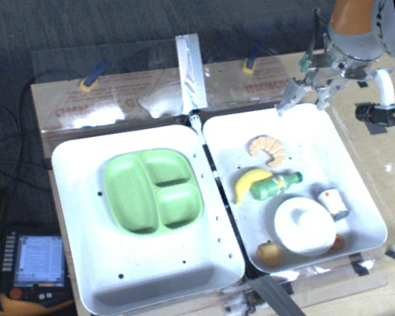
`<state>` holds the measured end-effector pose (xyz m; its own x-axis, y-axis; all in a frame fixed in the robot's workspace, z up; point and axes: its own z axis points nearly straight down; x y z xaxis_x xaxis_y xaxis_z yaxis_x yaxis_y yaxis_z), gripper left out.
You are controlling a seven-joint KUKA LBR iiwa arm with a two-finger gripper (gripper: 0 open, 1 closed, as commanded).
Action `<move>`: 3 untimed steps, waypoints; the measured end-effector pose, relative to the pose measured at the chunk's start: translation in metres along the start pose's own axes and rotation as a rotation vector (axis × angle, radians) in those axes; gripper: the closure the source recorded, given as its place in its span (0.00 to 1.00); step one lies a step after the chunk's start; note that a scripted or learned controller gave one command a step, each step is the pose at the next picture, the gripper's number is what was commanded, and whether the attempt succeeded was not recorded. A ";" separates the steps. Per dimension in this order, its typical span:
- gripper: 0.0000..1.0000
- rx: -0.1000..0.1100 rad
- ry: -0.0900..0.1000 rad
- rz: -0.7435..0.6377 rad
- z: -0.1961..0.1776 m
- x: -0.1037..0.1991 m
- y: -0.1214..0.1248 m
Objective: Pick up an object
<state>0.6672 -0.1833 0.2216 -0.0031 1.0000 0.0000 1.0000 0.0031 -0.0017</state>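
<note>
The right bin [350, 164] holds an orange shrimp toy [266, 147], a yellow banana [249, 180], a green bottle [276, 185] lying on its side, an upturned white bowl [302, 224], a small white can [332, 201] and a brown round piece [269, 253]. My gripper [303, 101] hangs above the bin's far right corner. It is open, its two fingers spread, with nothing between them. It stands well apart from the shrimp toy, which is the nearest object.
The left bin [96, 270] carries a green divided plate [152, 189]. A clear plastic sheet [134, 96] lies behind both bins. A tablet and a handset [37, 257] sit off the bench at the left.
</note>
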 end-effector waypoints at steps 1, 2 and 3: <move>0.00 0.001 -0.003 -0.140 0.098 0.007 0.001; 0.00 0.001 -0.006 -0.351 0.133 0.022 0.002; 1.00 -0.008 -0.009 -0.353 0.123 0.023 0.004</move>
<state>0.6711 -0.1606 0.0990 -0.3488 0.9371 -0.0100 0.9372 0.3489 0.0041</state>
